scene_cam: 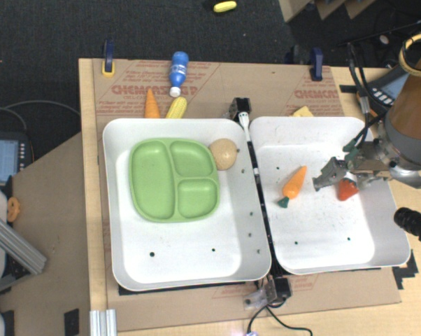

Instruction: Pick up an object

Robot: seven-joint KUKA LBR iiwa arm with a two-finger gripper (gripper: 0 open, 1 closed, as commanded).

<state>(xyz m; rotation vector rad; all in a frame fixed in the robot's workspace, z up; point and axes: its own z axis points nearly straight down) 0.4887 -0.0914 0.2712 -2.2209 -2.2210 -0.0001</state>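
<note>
Orange toy carrot [294, 185] lies in the right bin [322, 250], near the gripper [327, 174], whose fingers look spread, holding nothing; a red object [347, 190] sits beneath it.

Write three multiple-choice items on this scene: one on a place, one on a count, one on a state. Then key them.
1. Where does the green divided plate lie?
A. left bin
B. right bin
C. on the floor

2. How many compartments does the plate have?
A. two
B. three
C. five

3. How does the toy carrot in the right bin sit?
A. standing upright
B. lying on the bin floor
C. lifted by the tool

Key: 1 A, the plate rests in the left bin. 2 B, one long section and two smaller ones show. 3 B, it lies flat, apart from the tool.
</note>
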